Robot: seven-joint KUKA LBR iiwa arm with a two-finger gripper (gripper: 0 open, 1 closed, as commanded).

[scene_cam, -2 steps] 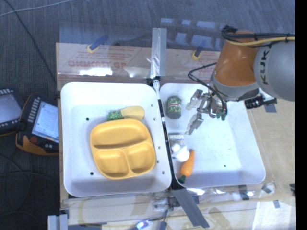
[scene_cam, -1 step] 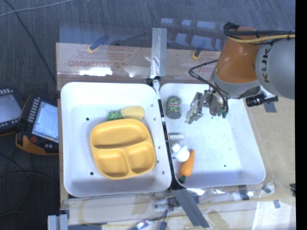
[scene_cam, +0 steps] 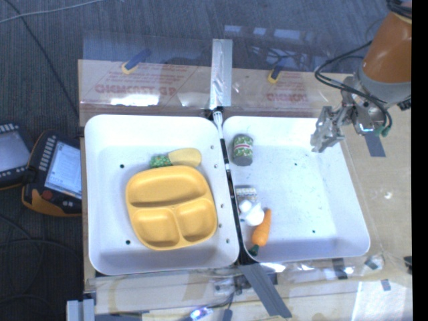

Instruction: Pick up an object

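The right bin (scene_cam: 334,239) holds a small green-labelled can (scene_cam: 242,149) near its far left corner. Lower along its left wall lie a small clear cup (scene_cam: 246,194), a white ball (scene_cam: 252,212) and an orange carrot (scene_cam: 261,228). My gripper (scene_cam: 326,135) hangs over the bin's far right edge, well away from these objects, with nothing seen between its fingers. The left bin (scene_cam: 107,179) carries a yellow divided plate (scene_cam: 172,204), with a yellow corn-like toy with a green end (scene_cam: 176,158) just behind it.
A pendant with a screen (scene_cam: 55,174) lies on the floor left of the bench. Clear panels with tape stand behind both bins. Cables run from the arm at the upper right.
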